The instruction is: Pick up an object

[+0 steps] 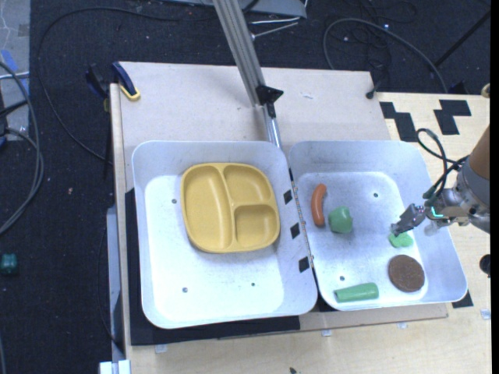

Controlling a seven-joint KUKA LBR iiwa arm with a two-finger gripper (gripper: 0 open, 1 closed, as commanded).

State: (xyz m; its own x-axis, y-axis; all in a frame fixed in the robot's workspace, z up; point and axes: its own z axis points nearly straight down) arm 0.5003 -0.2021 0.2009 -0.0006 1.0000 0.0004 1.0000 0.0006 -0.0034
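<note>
Right bin (366,158): pincer (403,226) touching green piece (401,240).

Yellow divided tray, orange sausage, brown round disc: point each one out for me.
yellow divided tray (212,201), camera view, on the large left compartment's floor.
orange sausage (318,205), camera view, mid-length.
brown round disc (406,273), camera view, centre of its top face.

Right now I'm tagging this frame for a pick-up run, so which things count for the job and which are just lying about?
For the job:
gripper, low over the small green piece
orange sausage
green block
brown disc
green cylinder
right bin, which holds them

Lying about:
yellow divided tray in the left bin
cables on the floor
</note>
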